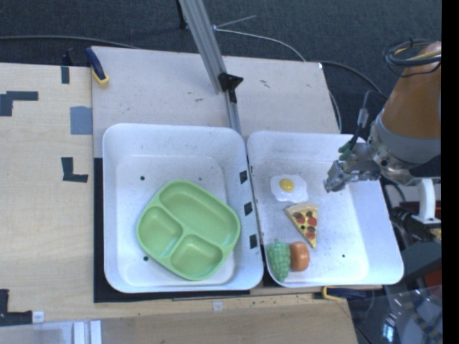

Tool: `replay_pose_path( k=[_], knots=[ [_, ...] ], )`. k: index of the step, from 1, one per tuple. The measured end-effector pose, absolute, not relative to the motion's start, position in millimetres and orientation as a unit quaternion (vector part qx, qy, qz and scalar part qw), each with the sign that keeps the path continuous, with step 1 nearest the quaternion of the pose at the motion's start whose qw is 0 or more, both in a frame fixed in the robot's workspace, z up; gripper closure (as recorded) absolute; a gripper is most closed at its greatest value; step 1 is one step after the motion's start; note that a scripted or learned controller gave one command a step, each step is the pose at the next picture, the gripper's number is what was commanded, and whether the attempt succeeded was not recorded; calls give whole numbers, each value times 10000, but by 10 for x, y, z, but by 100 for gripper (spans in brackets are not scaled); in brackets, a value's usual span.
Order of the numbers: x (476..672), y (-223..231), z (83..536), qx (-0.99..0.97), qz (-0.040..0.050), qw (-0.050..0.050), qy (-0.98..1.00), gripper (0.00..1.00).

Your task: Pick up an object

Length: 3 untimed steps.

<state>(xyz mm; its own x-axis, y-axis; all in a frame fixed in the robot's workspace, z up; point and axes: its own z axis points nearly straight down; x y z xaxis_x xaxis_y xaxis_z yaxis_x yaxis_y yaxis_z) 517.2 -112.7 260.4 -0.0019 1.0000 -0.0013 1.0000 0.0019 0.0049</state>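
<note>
Grey tool (pixel 336 180) hovers, grip state unclear, nothing visibly held. Fried egg (pixel 288 187) just beside, pizza slice (pixel 305 223) below-left: both flat, fingers may skid off.

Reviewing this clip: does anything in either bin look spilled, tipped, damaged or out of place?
Nothing stands out. The green divided plate lies flat in the left bin; the fried egg, pizza slice and carrot lie apart in the right bin. The gripper hovers beside the egg.

fried egg (pixel 288 187), pizza slice (pixel 305 223), carrot (pixel 290 258), right bin (pixel 373 260)
</note>
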Motion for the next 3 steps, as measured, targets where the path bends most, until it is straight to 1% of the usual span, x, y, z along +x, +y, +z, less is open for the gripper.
replay_pose_path(
  k=[1, 2, 3],
  knots=[
    [5120, -586, 2512, 7050, -5, -11, 7092, 100],
    [5201, -148, 2406, 7051, -10, -14, 7091, 100],
    [5343, 416, 2414, 7042, -1, -12, 7100, 100]
  ],
)
